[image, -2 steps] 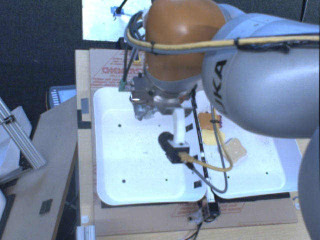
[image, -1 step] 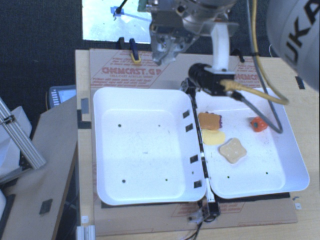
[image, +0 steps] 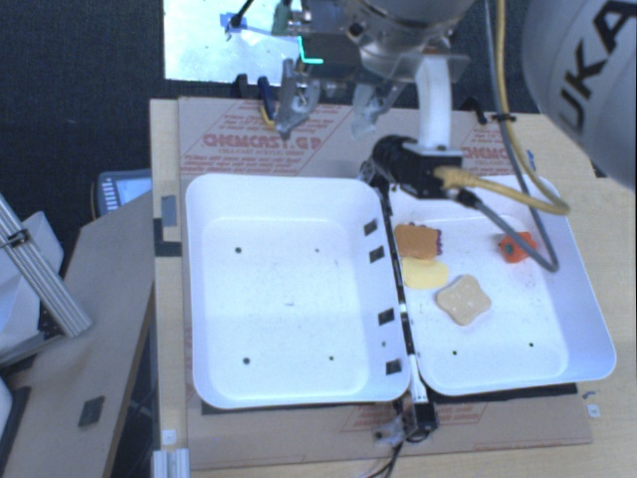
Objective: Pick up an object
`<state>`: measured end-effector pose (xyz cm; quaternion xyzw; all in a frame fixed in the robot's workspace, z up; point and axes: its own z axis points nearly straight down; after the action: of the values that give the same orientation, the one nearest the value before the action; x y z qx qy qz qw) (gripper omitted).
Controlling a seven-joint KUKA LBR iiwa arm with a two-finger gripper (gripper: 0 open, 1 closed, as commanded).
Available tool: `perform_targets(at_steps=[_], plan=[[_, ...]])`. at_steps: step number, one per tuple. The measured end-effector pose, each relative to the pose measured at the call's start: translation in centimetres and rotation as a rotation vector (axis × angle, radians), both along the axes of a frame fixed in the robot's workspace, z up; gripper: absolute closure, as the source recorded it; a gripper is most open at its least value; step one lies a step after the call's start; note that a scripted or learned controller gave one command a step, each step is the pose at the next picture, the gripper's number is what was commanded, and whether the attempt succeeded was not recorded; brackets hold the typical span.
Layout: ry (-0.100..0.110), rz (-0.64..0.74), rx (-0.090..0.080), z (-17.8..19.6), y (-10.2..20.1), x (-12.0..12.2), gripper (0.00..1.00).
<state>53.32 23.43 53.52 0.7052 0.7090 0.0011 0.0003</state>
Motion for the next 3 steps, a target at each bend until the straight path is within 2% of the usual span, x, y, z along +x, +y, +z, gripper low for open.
perform_targets(at_steps=[3], plan=[[0.000,0.000,0.000,0.00,-0.01,0.00,0.00]])
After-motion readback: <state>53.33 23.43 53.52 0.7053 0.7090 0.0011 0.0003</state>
